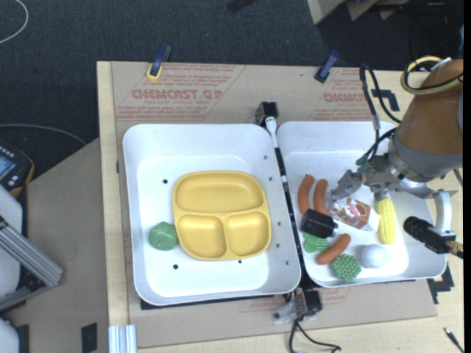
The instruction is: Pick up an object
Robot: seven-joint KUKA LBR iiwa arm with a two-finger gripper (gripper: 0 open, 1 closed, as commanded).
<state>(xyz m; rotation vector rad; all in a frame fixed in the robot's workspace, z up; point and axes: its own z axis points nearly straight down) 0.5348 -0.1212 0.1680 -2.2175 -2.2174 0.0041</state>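
My gripper [360,192] hangs over the middle of the right bin [335,134], open, its fingers spread just above a red-and-white item [353,212]. Nothing sits between the fingers. Around it lie two orange sausages [312,194], a black block [319,222], a yellow corn cob [385,221], a white ball [374,256], a green knobbly piece [346,268] and an orange carrot-like piece [333,248]. The arm's orange-banded wrist [434,123] covers the bin's right rear corner.
The left bin [147,190] holds a yellow divided tray [221,214] and a green ball-like item [163,235] at its left. A black bar [280,175] runs between the bins. Clamps [157,62] sit on the board's far edge.
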